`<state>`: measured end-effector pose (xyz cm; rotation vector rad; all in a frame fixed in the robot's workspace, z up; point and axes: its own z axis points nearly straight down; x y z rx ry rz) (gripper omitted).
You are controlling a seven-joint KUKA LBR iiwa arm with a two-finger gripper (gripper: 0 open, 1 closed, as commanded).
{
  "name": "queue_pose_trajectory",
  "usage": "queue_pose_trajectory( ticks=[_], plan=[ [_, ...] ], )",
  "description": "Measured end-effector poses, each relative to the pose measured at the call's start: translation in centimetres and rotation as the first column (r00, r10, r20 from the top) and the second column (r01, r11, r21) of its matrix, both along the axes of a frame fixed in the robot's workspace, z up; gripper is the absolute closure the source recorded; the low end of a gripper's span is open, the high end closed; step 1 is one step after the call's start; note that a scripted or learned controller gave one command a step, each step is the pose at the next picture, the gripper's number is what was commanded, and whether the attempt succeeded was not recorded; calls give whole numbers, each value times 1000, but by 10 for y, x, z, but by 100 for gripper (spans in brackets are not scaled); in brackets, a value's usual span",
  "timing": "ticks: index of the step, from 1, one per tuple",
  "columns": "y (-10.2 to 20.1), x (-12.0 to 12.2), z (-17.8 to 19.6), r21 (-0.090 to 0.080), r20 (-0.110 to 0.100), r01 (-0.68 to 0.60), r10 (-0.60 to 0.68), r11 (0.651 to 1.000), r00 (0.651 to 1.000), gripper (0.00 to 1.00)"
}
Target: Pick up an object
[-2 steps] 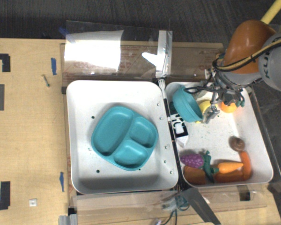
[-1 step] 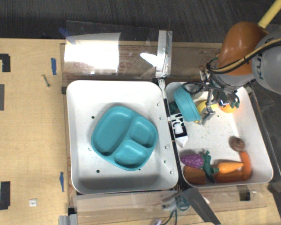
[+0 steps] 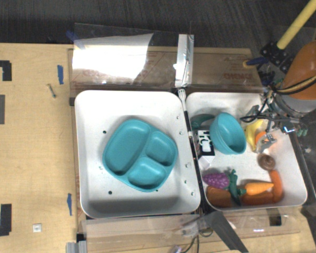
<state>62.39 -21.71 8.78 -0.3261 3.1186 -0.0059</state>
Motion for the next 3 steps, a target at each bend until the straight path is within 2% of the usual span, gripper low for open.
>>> queue_pose_trajectory(
  ticks=[1, 2, 3],
  plan=[
    [33, -53, 1, 2, 4, 21, -21, 1000, 1000, 0],
    [58, -9, 1, 2, 7, 53, -53, 999, 999, 0],
    [58, -5, 16, 1, 22, 52, -52, 999, 998, 100]
  ],
)
